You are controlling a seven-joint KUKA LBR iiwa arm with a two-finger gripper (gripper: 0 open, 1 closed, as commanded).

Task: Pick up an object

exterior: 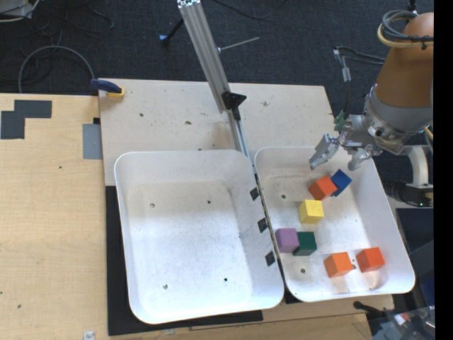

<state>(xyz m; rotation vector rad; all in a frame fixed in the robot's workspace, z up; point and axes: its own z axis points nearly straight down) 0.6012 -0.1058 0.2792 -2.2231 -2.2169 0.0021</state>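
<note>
Tabletop [170, 112]: two white bins. Left bin [184, 232]: bare. Right bin [393, 225]: seven small blocks, none lifted. End effector [341, 153]: fingers spread, nothing between them, poised above the far end, just beside the orange block [323, 188] and blue block [341, 181]. Task status: grasp not yet made; descent, closure and lift remain.

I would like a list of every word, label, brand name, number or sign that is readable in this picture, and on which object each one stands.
No readable text: there are no words, numbers or brand names in this view.
The blocks in the right bin have plain faces.
A small checkered patch tops the metal pole; it is a pattern, not writing.
</note>
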